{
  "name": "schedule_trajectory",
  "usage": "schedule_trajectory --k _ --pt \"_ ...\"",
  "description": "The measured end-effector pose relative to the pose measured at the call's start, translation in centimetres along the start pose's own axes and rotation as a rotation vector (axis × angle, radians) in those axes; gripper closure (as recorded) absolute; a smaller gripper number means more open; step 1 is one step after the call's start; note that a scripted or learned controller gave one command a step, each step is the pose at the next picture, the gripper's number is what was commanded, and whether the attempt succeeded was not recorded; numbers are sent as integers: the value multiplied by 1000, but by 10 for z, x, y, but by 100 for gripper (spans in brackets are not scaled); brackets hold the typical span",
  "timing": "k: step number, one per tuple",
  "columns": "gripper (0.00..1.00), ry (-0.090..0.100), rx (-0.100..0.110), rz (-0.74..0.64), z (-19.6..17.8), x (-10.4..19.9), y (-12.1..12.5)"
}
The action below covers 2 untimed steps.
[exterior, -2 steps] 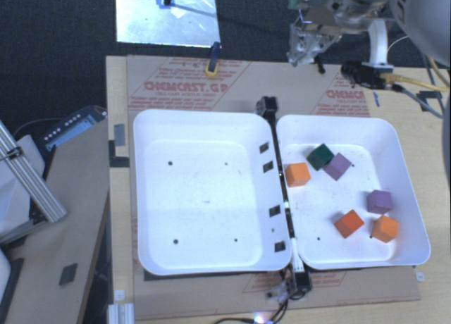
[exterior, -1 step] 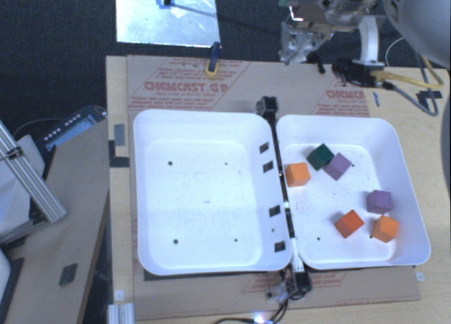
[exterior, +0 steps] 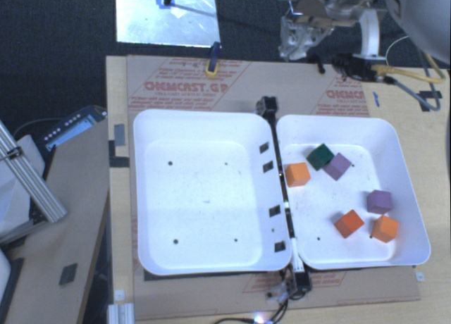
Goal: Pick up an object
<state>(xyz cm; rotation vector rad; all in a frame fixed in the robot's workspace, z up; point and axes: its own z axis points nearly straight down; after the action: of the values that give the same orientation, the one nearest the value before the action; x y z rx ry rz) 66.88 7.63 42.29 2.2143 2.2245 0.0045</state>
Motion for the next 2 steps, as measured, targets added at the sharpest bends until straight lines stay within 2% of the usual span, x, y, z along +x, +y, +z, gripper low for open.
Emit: schedule_trajectory --k 2 --pt "100 0 -1 3 -53 -13 0"
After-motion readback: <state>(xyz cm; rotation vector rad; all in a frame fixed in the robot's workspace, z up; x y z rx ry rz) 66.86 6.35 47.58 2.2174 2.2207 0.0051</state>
